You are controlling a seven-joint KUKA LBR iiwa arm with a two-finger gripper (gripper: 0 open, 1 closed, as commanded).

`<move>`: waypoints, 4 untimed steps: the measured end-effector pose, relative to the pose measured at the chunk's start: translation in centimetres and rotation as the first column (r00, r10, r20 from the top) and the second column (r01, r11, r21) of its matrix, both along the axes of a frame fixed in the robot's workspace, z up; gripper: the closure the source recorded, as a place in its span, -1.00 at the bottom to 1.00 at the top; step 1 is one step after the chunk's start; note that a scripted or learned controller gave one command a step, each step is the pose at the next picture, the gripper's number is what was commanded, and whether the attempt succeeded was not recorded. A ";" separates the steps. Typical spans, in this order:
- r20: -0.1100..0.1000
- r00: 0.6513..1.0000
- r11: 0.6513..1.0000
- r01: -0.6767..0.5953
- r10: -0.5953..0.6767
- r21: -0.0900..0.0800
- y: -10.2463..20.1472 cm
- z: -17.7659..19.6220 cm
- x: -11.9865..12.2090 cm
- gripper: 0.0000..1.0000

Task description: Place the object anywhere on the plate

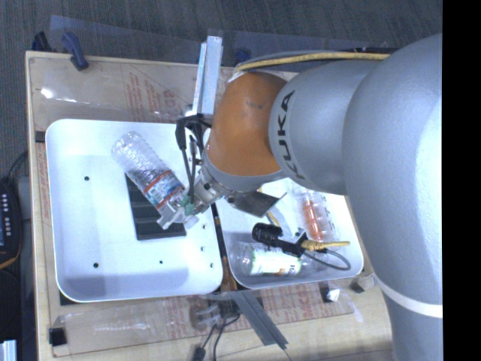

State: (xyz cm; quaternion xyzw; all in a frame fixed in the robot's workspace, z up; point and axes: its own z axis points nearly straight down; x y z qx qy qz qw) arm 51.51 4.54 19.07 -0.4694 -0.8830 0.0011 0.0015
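As the arm (323, 126) leans in over the bench, its gripper (188, 205) sits low in the nearer bin (90, 277), right at the cap end of a clear plastic bottle (146, 164). The bottle lies on its side, its body running away from the gripper toward the bin's far corner. Its label half rests on the dark flat plate (154, 224) just beside the gripper, so placement looks essentially achieved. Whether the gripper clasps the neck or merely rests against it cannot be told (the wrist hides that). Behind the gripper, the other bin (353, 265) holds a small white bottle (274, 264) and a pink tube (314, 215), presumably spares.
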 end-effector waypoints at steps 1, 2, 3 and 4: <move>-0.003 0.971 0.971 -0.239 0.239 0.001 5.3 -6.5 2.8 1.00; 0.002 0.938 0.938 -0.345 0.345 0.001 4.1 0.1 -3.8 1.00; 0.006 0.782 0.782 -0.624 0.624 -0.002 -0.5 2.8 -2.9 1.00; 0.003 0.997 0.997 -0.071 0.071 0.000 -1.4 0.3 3.2 1.00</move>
